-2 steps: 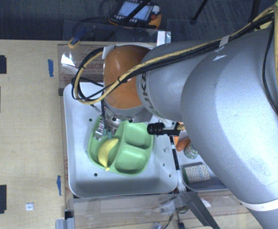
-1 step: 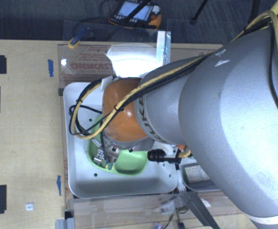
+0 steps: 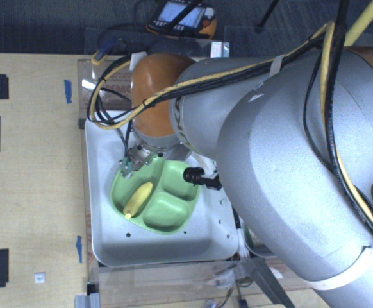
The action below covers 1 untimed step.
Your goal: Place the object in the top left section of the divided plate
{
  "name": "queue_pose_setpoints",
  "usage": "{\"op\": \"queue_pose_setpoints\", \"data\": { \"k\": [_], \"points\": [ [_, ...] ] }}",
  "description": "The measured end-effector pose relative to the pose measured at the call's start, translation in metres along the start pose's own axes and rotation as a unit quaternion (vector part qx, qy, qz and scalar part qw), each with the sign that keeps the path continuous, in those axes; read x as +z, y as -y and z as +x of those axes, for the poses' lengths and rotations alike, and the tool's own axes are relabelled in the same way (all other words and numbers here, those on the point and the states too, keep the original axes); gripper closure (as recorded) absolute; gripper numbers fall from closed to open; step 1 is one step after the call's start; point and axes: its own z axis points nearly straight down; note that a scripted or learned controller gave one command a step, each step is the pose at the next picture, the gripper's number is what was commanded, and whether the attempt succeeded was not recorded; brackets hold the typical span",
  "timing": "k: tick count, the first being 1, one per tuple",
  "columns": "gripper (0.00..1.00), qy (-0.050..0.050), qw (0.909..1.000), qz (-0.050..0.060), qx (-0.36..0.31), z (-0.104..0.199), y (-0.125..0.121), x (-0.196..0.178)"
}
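Yellow object (image 3: 138, 199), banana-like, lies in the left section of the green divided plate (image 3: 174, 220), w/ nothing gripping it. Long axis runs diagonal: lower end points toward frame's lower left near the plate rim, upper end toward upper right, approx. at the gripper. It rests flat in the section's hollow, so the raised dividers prob. keep it from rolling into the other sections.

Plate sits in the white bin (image 3: 109, 236), left-centre of frame, tilted relative to the bin walls, so "top left" section depends on how the plate is read; can't tell for sure if this is the right one.

Gripper (image 3: 134, 163) hovers just above the object's upper end, at the plate's upper-left rim. Whether its grasp is wide or narrow: cannot tell, too small & shadowed. Arm (image 3: 289, 153) fills the frame's right side, orange band (image 3: 154, 95) above the wrist.
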Motion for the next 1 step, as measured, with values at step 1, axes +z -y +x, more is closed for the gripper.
{"op": "queue_pose_setpoints", "data": {
  "k": [1],
  "points": [
    [1.0, -0.002, 0.9993, 0.004, 0.036, -0.0727, -0.0102, -0.1327]
  ]
}}
